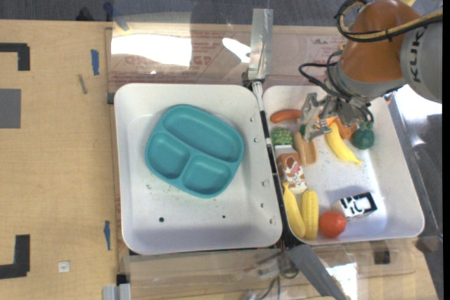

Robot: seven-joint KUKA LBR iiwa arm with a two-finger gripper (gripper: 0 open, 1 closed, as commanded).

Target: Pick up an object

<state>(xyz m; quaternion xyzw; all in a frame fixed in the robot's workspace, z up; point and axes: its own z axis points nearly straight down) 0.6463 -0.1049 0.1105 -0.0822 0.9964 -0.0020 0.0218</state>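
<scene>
My gripper [320, 119] hangs low over the upper part of the right bin [401, 207], under the orange wrist band. Directly around it lie a small orange piece [332, 128], a yellow banana [342, 145] and a tan hot-dog bun [304, 149]. A red sausage [285, 115] lies to its left and a dark green round toy [363, 139] to its right. The arm hides what is directly beneath the gripper, and nothing is visibly lifted.
Lower in the right bin lie a corn cob [309, 207], a second banana [293, 213], a red tomato [332, 223], a black-and-white block [358, 204], a brown-and-white toy [290, 168] and a green block [281, 137]. A teal divided plate [195, 150] sits in the left bin [133, 221].
</scene>
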